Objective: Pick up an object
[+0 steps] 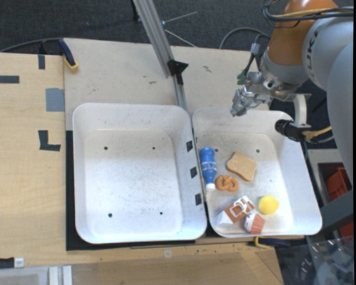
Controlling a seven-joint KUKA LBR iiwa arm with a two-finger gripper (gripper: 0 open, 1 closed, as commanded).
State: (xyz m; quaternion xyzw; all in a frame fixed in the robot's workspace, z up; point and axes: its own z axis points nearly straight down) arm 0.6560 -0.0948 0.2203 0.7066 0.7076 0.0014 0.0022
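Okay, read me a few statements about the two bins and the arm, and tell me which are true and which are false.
1. The blue bottle lies in the right bin, along its left wall. True.
2. The yellow ball sits in the left bin. False: it is in the right bin, near the front.
3. The tool hangs over the right bin's back edge. True.
4. The slice of bread is held by the tool. False: it lies on the bin floor.
5. The pretzel lies between the bottle and the bread. True.
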